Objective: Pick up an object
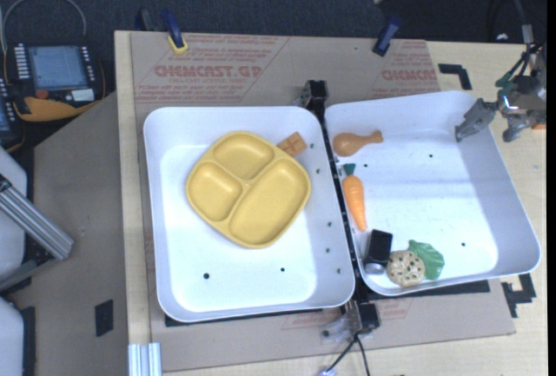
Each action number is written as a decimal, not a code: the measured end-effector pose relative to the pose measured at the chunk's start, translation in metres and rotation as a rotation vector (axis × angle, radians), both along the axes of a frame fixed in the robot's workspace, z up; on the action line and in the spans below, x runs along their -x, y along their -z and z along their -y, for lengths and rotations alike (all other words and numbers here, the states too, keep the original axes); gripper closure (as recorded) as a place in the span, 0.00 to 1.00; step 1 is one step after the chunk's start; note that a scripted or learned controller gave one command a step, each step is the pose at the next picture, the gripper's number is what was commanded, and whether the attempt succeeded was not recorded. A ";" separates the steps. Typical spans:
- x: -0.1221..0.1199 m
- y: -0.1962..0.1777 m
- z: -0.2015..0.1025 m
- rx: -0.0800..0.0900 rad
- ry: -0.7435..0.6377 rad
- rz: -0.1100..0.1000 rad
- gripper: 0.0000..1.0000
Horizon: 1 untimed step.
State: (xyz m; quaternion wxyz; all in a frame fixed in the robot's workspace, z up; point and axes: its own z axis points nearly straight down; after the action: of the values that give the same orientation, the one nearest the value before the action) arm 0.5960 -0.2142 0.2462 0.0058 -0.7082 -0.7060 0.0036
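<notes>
I see the two-finger hand (491, 124) at the right edge of the camera view, above the far right corner of the right shallow white bin (486, 201). Its two grey fingers (473, 120) are spread apart and there is nothing between them, so the hand is open and it holds nothing.

The things I could pick lie along the left side of the right bin, well apart from the hand. A tan plastic chicken drumstick (356, 141) is at the far left corner. Just in front of it lies an orange toy carrot with a green top (354, 200), close to the wall between the two bins. Nearer to me there is a small black block (379, 247), and beside it a round beige cookie with dark chips (401, 267) that touches a green leafy toy piece (427, 258) at the front rim.

In the left shallow white bin (174, 227) I see a yellow plastic plate with three compartments (248, 188), which lies flat. A small brown block (293, 144) is at its far right edge, touching the plate.

Both bins stand on a brown cardboard sheet with red print (261, 66) on the table, held by a blue clamp (175, 31) at the far edge
</notes>
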 end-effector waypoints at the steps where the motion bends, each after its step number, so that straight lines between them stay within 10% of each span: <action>1: -0.003 -0.007 -0.001 0.003 -0.004 0.013 0.00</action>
State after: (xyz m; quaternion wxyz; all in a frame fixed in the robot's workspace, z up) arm 0.5986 -0.2135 0.2537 0.0001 -0.7070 -0.7073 0.0003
